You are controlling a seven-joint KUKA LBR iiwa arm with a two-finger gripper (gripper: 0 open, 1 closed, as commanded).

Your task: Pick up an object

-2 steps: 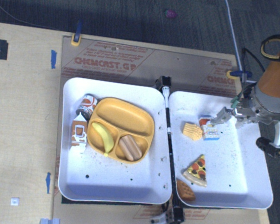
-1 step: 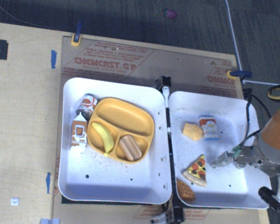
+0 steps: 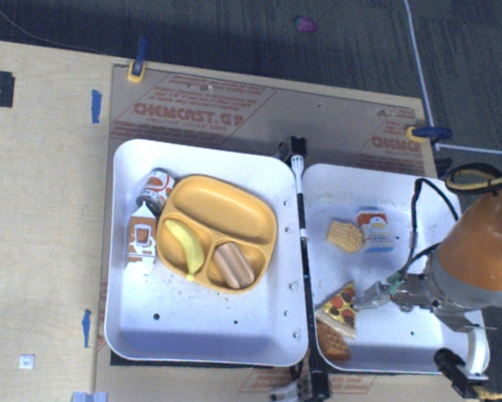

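The pizza slice (image 3: 340,310) lay at the right bin's (image 3: 413,358) near-left corner, just beside my gripper (image 3: 373,297); whether it was open I couldn't tell. Left bin (image 3: 199,338) held a yellow divided plate (image 3: 219,203), banana (image 3: 187,247), hot dog (image 3: 234,266).

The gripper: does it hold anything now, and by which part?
It cannot be told. The gripper is low in the right bin, its tip next to the pizza slice, but no object is seen between its fingers.
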